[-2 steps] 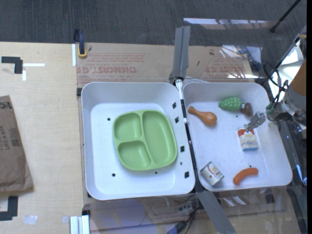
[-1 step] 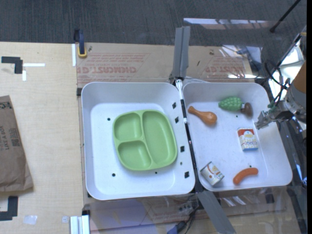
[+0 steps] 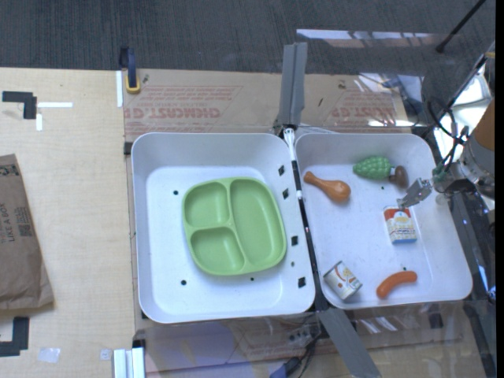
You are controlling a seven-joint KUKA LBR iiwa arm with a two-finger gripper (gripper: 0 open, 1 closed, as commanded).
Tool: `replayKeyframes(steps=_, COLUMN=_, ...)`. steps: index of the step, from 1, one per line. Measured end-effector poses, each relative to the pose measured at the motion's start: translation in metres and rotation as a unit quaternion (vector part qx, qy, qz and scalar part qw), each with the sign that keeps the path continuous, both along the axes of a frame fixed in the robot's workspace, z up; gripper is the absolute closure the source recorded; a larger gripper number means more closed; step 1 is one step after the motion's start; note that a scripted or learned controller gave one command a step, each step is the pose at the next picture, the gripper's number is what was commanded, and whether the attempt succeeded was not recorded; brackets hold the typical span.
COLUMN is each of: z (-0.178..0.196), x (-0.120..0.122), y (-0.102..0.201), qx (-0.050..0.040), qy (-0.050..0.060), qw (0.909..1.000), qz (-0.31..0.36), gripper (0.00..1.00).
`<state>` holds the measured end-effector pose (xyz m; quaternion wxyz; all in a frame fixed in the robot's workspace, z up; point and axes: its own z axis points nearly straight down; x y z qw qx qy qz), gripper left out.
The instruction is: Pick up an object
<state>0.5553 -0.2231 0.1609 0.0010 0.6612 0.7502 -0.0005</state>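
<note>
Since your gripper [image 3: 415, 192] hangs with jaws slightly apart, holding nothing, just above the carton [image 3: 401, 225] near the right bin's [image 3: 358, 143] right edge, you could easily knock it over.

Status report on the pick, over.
Hand over right white bin, holding nothing. Nearest: small white-and-orange carton just below it. Nothing blocking.

brightness: pretty even and bright, white bins [image 3: 150, 235] nearly blown out
glare: shiny streaks on the clear sheet [image 3: 370, 93] up top right
shadows: soft, faint under the green plate [image 3: 234, 227]
sharpness: kinda soft, low-res overall
</note>
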Motion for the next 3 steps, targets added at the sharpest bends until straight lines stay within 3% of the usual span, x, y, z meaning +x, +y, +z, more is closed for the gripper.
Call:
replayKeyframes(steps=1, z=-0.028, x=-0.048, y=0.024, qx=0.0012, qy=0.001, qw=1.0, qz=0.008, gripper=0.0)
replayKeyframes(steps=2, z=-0.07, x=-0.018, y=0.003, qx=0.0022, qy=0.001, qw=0.9911, qz=0.133, gripper=0.0)
replayKeyframes(steps=3, z=-0.061, x=-0.017, y=0.002, qx=0.0008, qy=0.0, qw=0.9914, qz=0.131, gripper=1.0)
